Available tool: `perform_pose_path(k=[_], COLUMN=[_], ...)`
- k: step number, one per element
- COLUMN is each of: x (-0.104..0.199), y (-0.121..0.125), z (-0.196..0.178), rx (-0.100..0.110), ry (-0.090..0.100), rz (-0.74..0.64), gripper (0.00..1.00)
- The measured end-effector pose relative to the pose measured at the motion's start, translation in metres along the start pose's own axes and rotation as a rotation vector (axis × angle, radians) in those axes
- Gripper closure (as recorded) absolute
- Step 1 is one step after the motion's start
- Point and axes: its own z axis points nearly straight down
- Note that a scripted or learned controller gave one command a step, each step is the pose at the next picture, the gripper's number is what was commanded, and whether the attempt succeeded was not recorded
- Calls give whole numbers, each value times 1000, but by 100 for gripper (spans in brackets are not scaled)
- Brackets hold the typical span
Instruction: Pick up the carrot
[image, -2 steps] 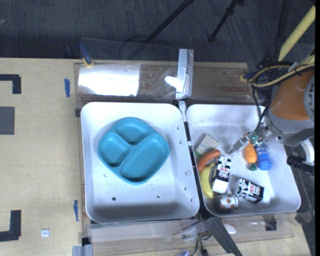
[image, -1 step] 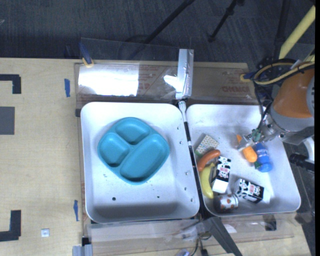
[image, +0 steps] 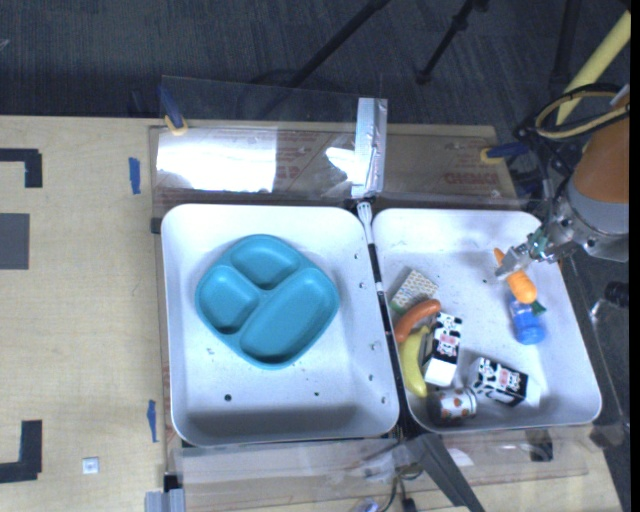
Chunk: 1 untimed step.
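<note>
Camera view: carrot (image: 415, 316) lies ungrasped in the right bin (image: 470, 240) beside the banana (image: 411, 366). Pincer (image: 522, 255), well apart near a bottle (image: 524, 308), looks spread, holding nothing; pickup remains.

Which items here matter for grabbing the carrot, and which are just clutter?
Job:
- carrot, right bin, by the divider
- end effector, over the right bin's far right side

Clutter:
- banana
- two cow-print cartons
- blue bottle with orange cap
- blue divided plate, left bin
</note>
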Motion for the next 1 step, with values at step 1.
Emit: perform_pose_path(k=[1], x=[11], y=[31], z=[-59], rx=[-2], ry=[-2], rz=[-180], gripper=[100])
